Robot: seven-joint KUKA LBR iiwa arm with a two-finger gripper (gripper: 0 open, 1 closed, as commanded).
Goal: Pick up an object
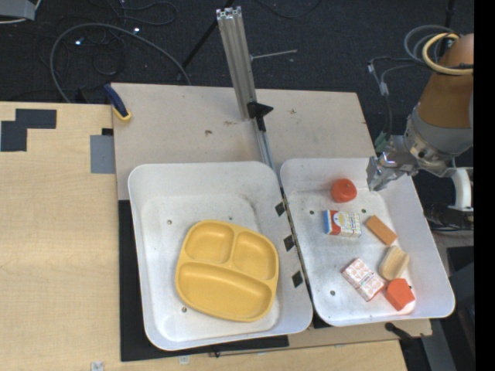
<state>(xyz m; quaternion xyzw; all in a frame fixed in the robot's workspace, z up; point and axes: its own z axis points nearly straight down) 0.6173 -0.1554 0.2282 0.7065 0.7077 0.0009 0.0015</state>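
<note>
The right bin (332, 296) holds several small items: a red-orange round one (344, 190), a white carton with red and blue print (342, 223), a tan block (380, 229), a pale bread-like piece (394, 262), a pink checkered packet (363, 277) and an orange-red block (400, 294). My gripper (380, 175) hangs over the bin's far right corner, just right of the red-orange item and apart from it. Nothing shows between its fingers.
The left bin (155, 207) bears a yellow divided plate (227, 270). A metal post (241, 68) rises behind the bins. Cables lie on the dark floor at the back. A wooden surface (54, 238) lies to the left.
</note>
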